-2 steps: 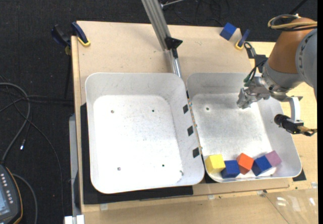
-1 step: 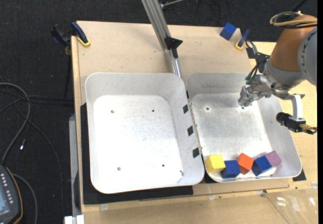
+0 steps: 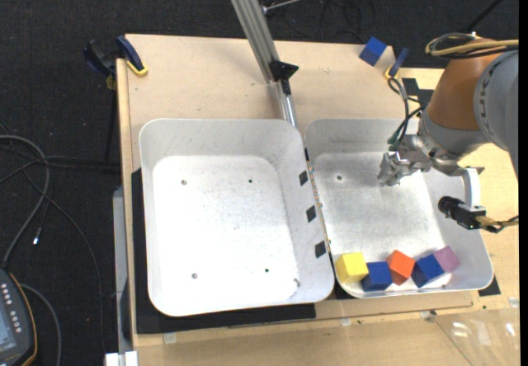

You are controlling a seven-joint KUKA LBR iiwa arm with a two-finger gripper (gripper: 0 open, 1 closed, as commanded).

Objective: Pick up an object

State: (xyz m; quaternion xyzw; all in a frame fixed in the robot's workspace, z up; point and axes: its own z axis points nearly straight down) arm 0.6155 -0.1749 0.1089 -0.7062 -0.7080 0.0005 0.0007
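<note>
Several small blocks lie along the near edge of the right bin [image 3: 363, 142]: a yellow block [image 3: 351, 265], a blue block [image 3: 377, 275], an orange block [image 3: 401, 265], a second blue block [image 3: 428, 269] and a pale purple block [image 3: 446, 258]. My gripper [image 3: 393, 171] hangs over the bin's far right part, well behind the row of blocks and apart from them. I see nothing between its fingers.
The left bin [image 3: 216, 208] adjoins the right one. A blue block [image 3: 374, 50] sits on the wooden bench beyond the right bin. A slanted metal pole [image 3: 252, 14] rises from between the bins. A clamp [image 3: 128, 55] sits at the far left corner.
</note>
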